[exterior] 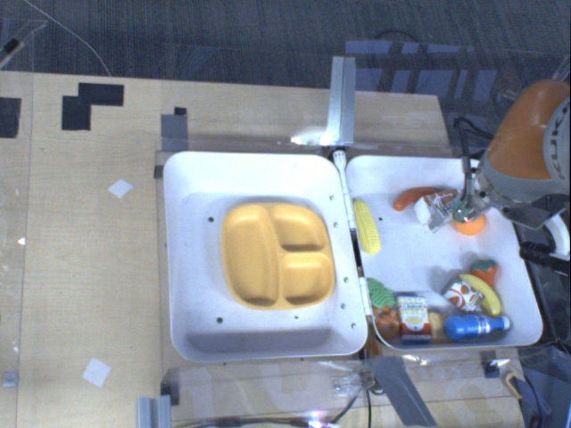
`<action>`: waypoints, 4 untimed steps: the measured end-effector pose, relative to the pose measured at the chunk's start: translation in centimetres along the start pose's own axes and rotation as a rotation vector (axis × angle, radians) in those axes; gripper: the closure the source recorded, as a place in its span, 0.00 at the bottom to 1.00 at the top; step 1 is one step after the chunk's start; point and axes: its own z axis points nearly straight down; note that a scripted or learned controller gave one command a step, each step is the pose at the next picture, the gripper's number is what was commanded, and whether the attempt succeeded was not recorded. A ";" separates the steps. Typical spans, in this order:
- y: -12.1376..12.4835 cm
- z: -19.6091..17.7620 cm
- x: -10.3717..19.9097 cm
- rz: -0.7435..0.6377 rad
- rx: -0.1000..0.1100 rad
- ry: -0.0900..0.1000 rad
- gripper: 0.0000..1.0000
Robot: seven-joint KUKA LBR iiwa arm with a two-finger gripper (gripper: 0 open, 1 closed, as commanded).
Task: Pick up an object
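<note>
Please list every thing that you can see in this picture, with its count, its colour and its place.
bins: 2, white, side by side on the bench
plate: 1, yellow, divided, in the left bin
corn cob: 1, yellow, right bin, left wall
sausage: 1, orange-red, right bin, top
orange: 1, orange, under the gripper
banana: 1, yellow, right bin, lower right
bottle: 1, blue, right bin, bottom edge
can: 1, red and yellow, right bin, bottom
arm: 1, grey with orange band, at right
gripper: 1, metal, above the orange
</note>
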 end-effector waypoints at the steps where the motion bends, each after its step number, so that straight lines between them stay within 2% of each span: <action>1: 2.4 -1.8 -6.0 0.278 0.024 0.011 1.00; 2: -1.1 -8.7 -3.9 0.295 0.013 0.009 1.00; 3: -7.8 2.2 -0.1 0.234 0.015 0.011 1.00; 4: -7.8 2.4 0.0 0.234 0.016 0.013 0.00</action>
